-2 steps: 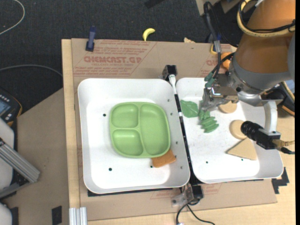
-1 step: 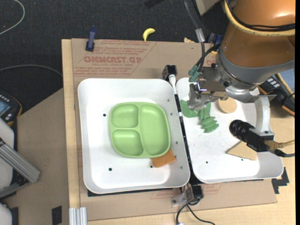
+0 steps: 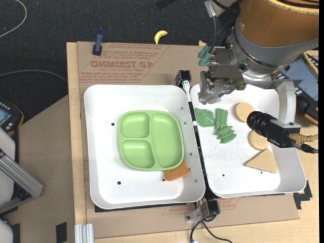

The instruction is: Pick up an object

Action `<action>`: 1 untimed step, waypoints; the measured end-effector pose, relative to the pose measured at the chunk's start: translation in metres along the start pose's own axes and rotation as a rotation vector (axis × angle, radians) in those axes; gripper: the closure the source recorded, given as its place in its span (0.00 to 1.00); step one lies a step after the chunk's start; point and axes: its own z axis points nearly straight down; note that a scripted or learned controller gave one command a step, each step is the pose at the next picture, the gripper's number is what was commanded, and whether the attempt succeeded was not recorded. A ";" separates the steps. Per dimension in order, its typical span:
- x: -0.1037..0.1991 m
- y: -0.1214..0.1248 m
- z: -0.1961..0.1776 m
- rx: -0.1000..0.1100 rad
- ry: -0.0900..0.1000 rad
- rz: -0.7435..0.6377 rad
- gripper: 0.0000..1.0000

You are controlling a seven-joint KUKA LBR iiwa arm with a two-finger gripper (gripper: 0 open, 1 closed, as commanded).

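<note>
My gripper [image 3: 208, 98] hangs over the upper left corner of the right bin [image 3: 283, 184], close to the wall between the two bins. Just below it lie a flat green piece [image 3: 204, 117] and a ridged green piece [image 3: 223, 126], side by side on the bin floor. Further right in the same bin are a round tan disc [image 3: 243, 110], a second tan disc [image 3: 256, 142] partly hidden by the robot's own parts, and a tan wedge [image 3: 263, 161]. I see nothing lifted off the bin floor.
The left bin [image 3: 101, 186] holds a green divided plate [image 3: 150, 139] with an orange-brown piece [image 3: 177, 173] at its lower right edge. A small yellow banana [image 3: 160, 35] and a blue clip [image 3: 97, 42] lie on the cardboard behind the bins.
</note>
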 end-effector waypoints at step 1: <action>0.035 -0.003 0.103 0.020 -0.006 0.002 1.00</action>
